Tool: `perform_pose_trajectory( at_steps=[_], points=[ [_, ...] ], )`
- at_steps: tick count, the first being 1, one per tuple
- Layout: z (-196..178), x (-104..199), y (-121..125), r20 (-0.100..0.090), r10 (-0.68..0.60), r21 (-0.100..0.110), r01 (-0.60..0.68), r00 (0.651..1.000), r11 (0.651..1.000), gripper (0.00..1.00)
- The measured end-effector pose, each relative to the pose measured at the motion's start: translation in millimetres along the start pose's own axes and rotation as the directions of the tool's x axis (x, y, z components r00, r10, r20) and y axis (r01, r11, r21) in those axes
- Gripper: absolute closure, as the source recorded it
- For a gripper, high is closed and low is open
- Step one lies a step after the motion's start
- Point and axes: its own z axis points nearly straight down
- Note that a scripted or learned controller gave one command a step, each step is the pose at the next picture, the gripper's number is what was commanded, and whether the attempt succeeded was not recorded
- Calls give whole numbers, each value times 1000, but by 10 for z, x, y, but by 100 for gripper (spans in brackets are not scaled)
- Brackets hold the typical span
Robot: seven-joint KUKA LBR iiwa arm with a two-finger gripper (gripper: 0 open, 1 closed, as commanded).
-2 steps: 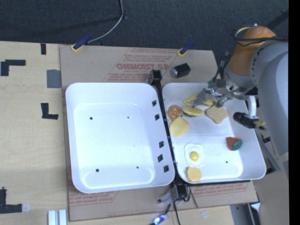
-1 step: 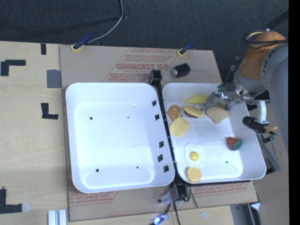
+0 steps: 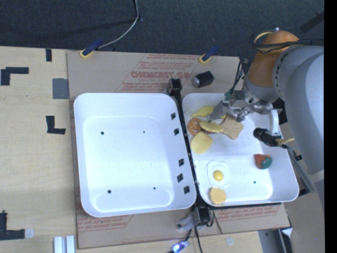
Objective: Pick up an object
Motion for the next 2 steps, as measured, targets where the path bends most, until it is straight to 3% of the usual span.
perform_pose_trajectory(
  at_steps=[1,2],
  points=[
    [18,-160,32,-9,1,11,-1,1000,1000,0],
    [-92,-167,36,-4,0,9,0,1000,1000,100]
  ],
)
